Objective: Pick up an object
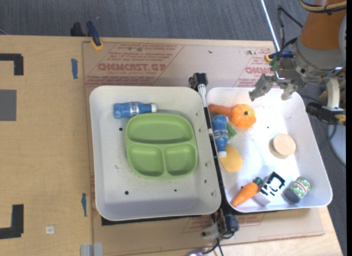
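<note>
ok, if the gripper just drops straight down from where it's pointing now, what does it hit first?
Probably bare floor at the far end of the right bin. The gripper sits above that end, with the small orange pumpkin off to one side. Depth is hard to judge.

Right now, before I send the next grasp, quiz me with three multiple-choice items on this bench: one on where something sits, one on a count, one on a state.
1. Where is the green divided plate?
A. in the left bin
B. in the right bin
C. on the cardboard outside the bins

2. How many blue bottles lie in the bins?
A. one
B. two
C. four

3. What state is the gripper in?
A. shut on the orange pumpkin
B. shut on a bottle
C. open, holding nothing

Answers:
1. A: the plate fills the middle of the left bin.
2. B: one bottle lies above the plate in the left bin, and another bottle lies at the left wall of the right bin.
3. C: the fingers are spread over the right bin's top edge with nothing between them, and the pumpkin sits below them.
</note>
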Motion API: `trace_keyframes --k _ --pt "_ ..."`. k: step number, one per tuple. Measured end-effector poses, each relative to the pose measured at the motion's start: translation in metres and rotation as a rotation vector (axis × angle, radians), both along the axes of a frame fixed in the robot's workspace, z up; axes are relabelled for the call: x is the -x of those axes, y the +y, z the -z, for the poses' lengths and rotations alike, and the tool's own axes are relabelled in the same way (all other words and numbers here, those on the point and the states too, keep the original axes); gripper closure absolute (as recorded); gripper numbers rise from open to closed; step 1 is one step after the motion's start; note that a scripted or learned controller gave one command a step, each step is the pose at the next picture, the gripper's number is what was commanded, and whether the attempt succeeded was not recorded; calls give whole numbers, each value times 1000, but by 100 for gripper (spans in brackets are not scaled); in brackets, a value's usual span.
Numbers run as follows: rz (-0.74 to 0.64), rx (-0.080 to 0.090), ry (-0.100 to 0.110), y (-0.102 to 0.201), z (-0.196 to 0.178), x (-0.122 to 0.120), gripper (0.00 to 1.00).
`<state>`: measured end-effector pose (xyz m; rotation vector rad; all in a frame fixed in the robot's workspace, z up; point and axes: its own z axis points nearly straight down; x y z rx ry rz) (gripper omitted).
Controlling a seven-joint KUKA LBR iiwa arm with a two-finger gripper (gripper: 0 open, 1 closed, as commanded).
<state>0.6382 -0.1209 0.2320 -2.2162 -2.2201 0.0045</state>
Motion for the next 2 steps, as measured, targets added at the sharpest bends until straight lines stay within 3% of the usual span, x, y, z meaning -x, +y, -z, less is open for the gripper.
trace_keyframes --k 1,2 --pt "81 1 1 23 118 3 0" --pt "-66 1 -6 25 147 16 0"
